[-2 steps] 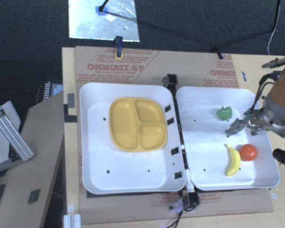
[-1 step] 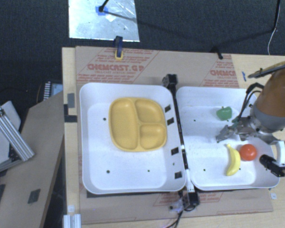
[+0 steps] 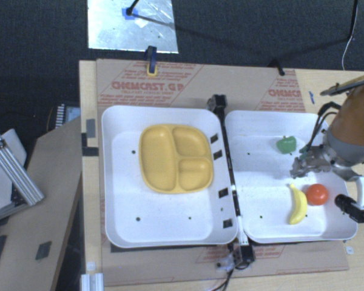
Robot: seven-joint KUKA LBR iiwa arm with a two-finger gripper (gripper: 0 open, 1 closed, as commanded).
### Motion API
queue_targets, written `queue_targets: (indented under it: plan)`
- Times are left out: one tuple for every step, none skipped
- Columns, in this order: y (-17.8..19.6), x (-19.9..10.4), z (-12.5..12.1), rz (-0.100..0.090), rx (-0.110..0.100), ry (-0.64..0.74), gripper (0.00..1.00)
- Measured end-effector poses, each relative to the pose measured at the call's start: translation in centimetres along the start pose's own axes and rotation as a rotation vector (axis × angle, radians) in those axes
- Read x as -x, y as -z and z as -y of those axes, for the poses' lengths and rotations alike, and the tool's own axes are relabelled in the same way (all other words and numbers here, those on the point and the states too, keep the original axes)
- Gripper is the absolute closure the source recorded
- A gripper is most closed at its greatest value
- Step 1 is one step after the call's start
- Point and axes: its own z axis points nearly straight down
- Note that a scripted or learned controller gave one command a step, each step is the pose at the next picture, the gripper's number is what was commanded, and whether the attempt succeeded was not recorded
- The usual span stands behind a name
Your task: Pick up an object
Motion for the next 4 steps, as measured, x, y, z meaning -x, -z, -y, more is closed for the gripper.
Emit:
queue_targets:
  plan:
    - [5.0, 0.4, -1.1, 0.001, 0.003, 0.003, 1.0]
    - [11.3, 0.0, -1.4, 0.001, 0.005, 0.004, 1.0]
    - [11.5, 0.0, -1.5, 0.0, -0.001, 0.004, 1.0]
    - [10.4, -5.2, -2.5, -0.003, -0.002, 0.008, 1.0]
